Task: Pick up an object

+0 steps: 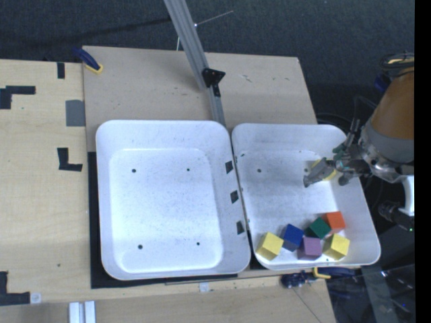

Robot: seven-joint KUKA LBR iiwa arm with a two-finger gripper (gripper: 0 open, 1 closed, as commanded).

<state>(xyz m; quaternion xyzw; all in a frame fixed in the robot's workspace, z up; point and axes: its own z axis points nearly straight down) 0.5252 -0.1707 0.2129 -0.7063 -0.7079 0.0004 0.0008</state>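
- Camera view: the gripper [313, 175] hung over the right bin [283, 136], towards its right wall and about midway between the far and near rims.
- Whether the gripper was spread or pressed together could not be told. A yellowish patch showed at it, and what that was could not be told either.
- The arm [394, 120] entered from the right.
- Six cubes lay clustered in the near right corner of the right bin, well apart from the gripper.
- From left to right they were a yellow cube [271, 245], blue cube [292, 237], purple cube [312, 247], green cube [318, 228], orange cube [335, 220] and second yellow cube [340, 245].
- The left bin [161, 130] stood just beside the right bin.
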